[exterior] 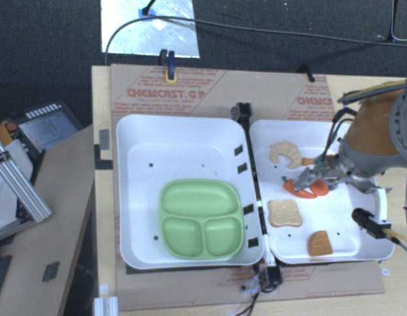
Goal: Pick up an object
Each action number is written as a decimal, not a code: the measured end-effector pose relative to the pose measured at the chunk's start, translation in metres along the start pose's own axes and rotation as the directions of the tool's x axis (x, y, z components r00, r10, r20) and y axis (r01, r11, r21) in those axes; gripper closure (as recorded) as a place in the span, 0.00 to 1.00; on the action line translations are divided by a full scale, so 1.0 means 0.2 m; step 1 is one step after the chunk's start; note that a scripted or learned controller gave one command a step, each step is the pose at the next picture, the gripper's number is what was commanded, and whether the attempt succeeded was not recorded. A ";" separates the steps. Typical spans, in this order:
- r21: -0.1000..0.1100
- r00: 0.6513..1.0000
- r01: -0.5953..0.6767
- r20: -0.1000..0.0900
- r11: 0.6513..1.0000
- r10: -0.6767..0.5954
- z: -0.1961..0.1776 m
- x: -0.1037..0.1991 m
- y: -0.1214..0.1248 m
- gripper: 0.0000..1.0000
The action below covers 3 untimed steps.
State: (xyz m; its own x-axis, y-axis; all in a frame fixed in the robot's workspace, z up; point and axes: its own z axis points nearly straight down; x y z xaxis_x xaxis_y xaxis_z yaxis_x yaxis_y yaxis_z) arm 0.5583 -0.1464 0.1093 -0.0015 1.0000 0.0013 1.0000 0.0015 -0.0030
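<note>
The gripper point(313, 178) sits low in the right bin point(335, 252), directly over the orange-red object point(307, 189); whether it is spread or closed on that object I cannot tell. Just beyond the orange-red object lies a croissant point(286, 153), just nearer lie a toast slice point(284, 212) and a brown cookie point(319, 243). The orange-red object looks flat, so the likely risk is sliding off it, or nudging it toward the toast slice.

Arm low, hand point(310, 177) pointing left
</note>
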 end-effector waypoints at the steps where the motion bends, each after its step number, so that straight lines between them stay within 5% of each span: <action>1: -0.007 1.000 0.001 0.003 1.000 -0.001 -0.07 0.00 0.01 1.00; 3: -0.009 1.000 0.002 0.003 1.000 -0.002 -0.58 -0.06 0.03 1.00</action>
State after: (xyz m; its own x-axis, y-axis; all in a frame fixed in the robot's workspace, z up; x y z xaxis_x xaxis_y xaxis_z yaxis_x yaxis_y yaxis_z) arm 0.5654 -0.1581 0.2252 -0.0038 1.0000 -0.0018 1.0000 0.0038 0.0063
